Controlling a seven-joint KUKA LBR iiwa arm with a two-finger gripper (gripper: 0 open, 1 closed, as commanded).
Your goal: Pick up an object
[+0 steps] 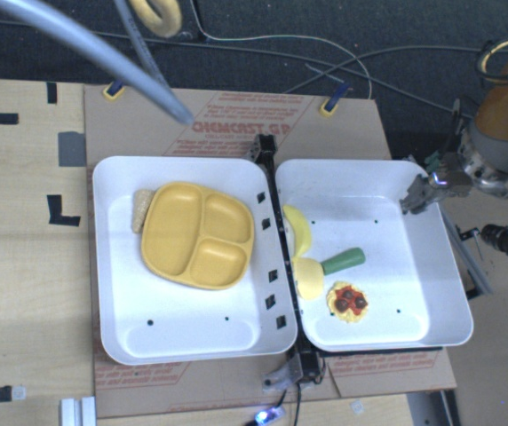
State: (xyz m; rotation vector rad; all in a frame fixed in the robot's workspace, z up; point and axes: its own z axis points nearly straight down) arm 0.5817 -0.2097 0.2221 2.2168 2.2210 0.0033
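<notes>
In the right bin (pixel 432 264) lie a green cylinder (pixel 343 260), a round yellow piece (pixel 308 277) joined to its left end, a pale yellow piece (pixel 297 226) against the left wall, and a small yellow disc with red topping (pixel 348 301). The left bin (pixel 116 264) holds a yellow divided plate (pixel 197 234) with a tan piece (pixel 140 209) tucked at its left edge. My gripper (pixel 418 193) hangs at the right bin's upper right rim, apart from all the objects. Nothing shows between its fingers.
The grey arm with its orange band (pixel 494 122) comes in from the right edge. Cables (pixel 343 60) run over the dark surface behind the bins. A grey pole (pixel 85 43) crosses the top left. A black divider with clips (pixel 276 264) separates the bins.
</notes>
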